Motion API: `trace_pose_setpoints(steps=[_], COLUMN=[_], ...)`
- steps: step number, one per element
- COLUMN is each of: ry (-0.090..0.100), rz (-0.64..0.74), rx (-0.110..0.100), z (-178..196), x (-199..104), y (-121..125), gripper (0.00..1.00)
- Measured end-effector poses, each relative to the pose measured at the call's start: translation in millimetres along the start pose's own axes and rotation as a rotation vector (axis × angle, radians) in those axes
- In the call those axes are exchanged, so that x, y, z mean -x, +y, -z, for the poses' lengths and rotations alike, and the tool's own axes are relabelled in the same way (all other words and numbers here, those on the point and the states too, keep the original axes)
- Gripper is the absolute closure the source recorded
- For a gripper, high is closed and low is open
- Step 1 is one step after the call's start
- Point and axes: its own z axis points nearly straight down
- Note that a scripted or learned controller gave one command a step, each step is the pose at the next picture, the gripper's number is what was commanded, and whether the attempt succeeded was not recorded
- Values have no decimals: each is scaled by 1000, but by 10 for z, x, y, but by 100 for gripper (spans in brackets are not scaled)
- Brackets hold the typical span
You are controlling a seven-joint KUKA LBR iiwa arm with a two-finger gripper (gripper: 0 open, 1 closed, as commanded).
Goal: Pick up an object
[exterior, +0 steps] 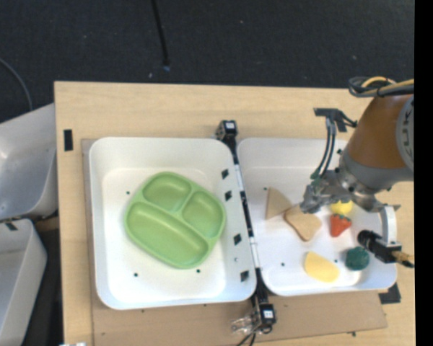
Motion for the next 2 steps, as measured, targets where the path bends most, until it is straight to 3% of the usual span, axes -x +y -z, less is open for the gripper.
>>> trace_pose_setpoints(steps=[1, 2], ry=[-1, 0], rz=[8, 9], rx=[3, 0], z=[625, 755], x=[-27, -17], y=[-23, -11], gripper=[100, 100])
